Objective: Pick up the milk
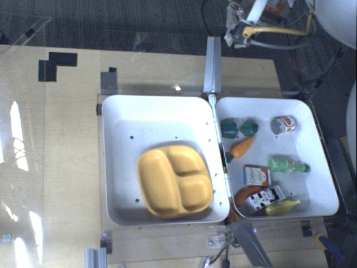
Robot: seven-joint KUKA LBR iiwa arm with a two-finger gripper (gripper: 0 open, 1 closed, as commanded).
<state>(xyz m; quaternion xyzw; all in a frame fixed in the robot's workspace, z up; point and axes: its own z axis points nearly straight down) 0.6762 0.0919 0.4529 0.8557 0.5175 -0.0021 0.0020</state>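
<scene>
Above the bins: gripper (239, 33), clear of both; whether it is open cannot be told.
Milk (269, 196): right bin (321, 149), well below the gripper, between sausage (246, 194) and banana (282, 206).
Left bin (120, 149): yellow tray (174, 179).
</scene>
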